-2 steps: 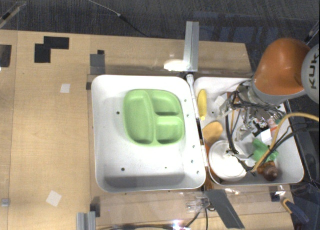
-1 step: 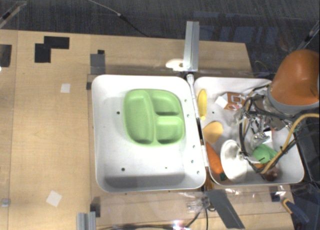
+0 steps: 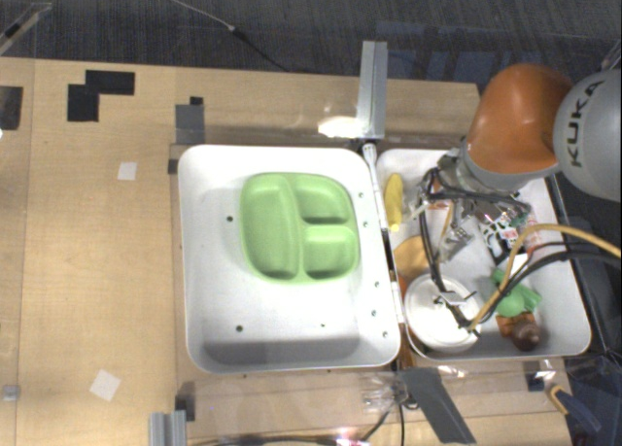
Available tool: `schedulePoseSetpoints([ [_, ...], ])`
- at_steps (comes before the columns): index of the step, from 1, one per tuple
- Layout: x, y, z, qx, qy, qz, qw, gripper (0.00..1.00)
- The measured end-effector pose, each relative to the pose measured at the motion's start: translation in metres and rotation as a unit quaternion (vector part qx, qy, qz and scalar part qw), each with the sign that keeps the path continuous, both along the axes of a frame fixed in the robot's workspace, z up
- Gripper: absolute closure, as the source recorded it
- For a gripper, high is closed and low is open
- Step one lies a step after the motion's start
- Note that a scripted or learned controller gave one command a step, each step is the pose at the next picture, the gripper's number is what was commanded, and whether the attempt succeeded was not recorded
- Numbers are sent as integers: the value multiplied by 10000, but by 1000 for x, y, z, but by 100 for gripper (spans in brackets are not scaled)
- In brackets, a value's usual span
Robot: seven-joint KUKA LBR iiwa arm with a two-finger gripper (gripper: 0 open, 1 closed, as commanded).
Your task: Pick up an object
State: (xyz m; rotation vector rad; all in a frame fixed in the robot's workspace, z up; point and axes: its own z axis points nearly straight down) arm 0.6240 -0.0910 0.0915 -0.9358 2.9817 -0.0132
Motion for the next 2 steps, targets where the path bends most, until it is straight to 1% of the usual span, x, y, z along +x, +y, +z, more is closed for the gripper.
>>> schedulePoseSetpoints([
  [1, 2, 1, -1, -7, 23, -48, 10000, 0],
  [2, 15, 5, -2, 21, 31, -861, 9963, 0],
])
